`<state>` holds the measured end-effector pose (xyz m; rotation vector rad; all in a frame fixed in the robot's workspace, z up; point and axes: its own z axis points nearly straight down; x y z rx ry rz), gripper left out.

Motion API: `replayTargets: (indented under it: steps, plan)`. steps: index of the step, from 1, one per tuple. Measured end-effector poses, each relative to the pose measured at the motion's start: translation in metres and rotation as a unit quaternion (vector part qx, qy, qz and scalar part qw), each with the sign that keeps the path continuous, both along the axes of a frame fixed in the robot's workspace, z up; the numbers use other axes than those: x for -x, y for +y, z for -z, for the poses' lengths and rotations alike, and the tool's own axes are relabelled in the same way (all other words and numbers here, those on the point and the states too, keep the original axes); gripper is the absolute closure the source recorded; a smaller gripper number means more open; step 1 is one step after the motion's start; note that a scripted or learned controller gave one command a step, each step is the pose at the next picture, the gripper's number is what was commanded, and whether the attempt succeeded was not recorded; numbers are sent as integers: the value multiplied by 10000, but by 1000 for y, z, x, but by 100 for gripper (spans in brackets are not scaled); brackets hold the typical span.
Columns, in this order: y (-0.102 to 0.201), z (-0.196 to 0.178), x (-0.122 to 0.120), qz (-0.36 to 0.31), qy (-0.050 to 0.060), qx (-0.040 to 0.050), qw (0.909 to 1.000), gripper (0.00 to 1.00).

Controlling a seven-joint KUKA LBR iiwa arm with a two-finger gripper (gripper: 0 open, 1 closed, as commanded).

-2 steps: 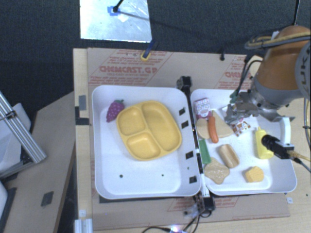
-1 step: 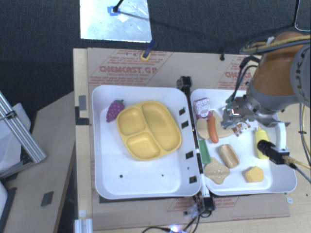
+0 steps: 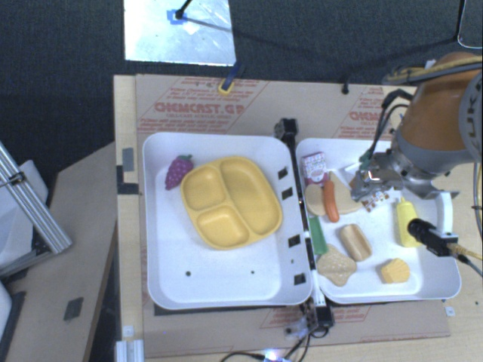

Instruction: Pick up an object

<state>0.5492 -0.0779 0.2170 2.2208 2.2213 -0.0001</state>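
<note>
My gripper (image 3: pixel 370 191) hovers low over the right bin (image 3: pixel 445 277), near its back middle. Just left of it an orange sausage (image 3: pixel 330 200) lies across a round tan bun (image 3: pixel 341 201). A yellow bottle (image 3: pixel 406 220) lies to the gripper's right and slightly nearer the front. In front of the gripper rest a brown bread roll (image 3: pixel 355 242), a pale cracker-like piece (image 3: pixel 336 265) and a yellow cheese chunk (image 3: pixel 395 271). A small pink and white box (image 3: pixel 314 166) stands at the bin's back left, and a green strip (image 3: pixel 316 234) lies along the left wall.
The left bin (image 3: pixel 162 277) holds a yellow divided plate (image 3: pixel 226 200) and a purple grape bunch (image 3: pixel 178 171) at its back left. A black divider with clips (image 3: pixel 296 202) runs between the bins. The arm's orange and grey wrist (image 3: pixel 441 119) hangs over the right bin's back right.
</note>
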Motion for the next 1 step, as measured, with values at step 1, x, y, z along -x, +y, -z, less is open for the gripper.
replayTargets:
  steps: [1]
  plan:
    - [2,-5,6,-3,-2,-6,10000,100]
